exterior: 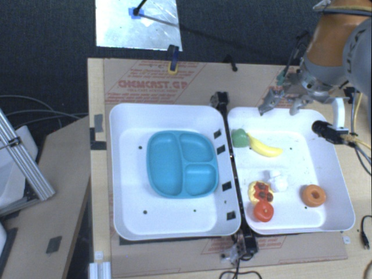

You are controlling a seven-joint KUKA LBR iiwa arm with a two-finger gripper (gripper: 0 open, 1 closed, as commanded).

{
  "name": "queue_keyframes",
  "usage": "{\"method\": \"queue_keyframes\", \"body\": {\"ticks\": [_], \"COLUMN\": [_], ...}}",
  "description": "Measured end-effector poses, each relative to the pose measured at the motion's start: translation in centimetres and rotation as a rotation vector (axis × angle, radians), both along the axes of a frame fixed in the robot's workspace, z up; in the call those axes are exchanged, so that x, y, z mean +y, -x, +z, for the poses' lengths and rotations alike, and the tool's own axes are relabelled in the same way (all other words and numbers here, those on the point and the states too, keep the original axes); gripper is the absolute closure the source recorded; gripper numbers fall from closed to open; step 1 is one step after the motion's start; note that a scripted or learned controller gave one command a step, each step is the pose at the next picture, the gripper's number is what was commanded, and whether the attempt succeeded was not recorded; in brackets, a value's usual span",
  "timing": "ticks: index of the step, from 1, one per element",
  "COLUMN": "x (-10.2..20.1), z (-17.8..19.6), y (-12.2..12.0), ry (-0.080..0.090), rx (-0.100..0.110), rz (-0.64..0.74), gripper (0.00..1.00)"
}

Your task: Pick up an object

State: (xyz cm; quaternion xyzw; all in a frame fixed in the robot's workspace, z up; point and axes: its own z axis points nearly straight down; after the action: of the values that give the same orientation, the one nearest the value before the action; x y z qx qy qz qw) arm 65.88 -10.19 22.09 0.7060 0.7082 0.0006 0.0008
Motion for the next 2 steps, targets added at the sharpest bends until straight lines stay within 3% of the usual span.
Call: {"method": "queue_keyframes", "body": {"ticks": [1,2], "x": [0.1,-3.4], "z": [-11.1,-13.8], "y": [3.9,13.7], "ry": [-0.002,-0.001], "rx": [0.011,0.010], "rz": [-0.003,-0.009], "gripper": [0.00,0.00]}}
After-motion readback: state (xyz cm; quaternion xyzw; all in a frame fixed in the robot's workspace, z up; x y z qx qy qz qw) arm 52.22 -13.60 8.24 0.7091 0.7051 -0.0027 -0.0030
